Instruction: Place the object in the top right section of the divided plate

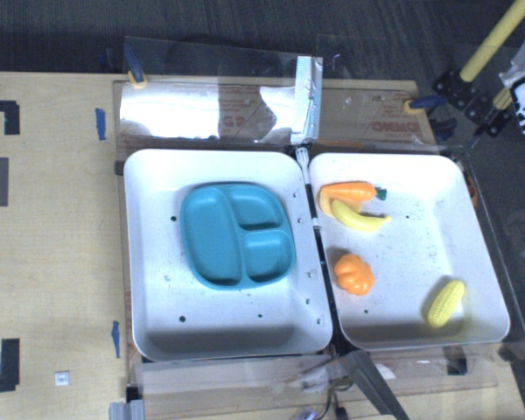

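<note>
The blue divided plate sits in the left bin. The carrot, banana, small pumpkin and corn lie in the right bin. They look like light, hard, smooth plastic toys, best pinched across the middle. The tool's state I cannot tell.

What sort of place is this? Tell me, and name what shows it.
Likely a robot test bench in a lab: two white bins on a wooden bench, a blue divided plate, and toy food such as a carrot and corn.
</note>
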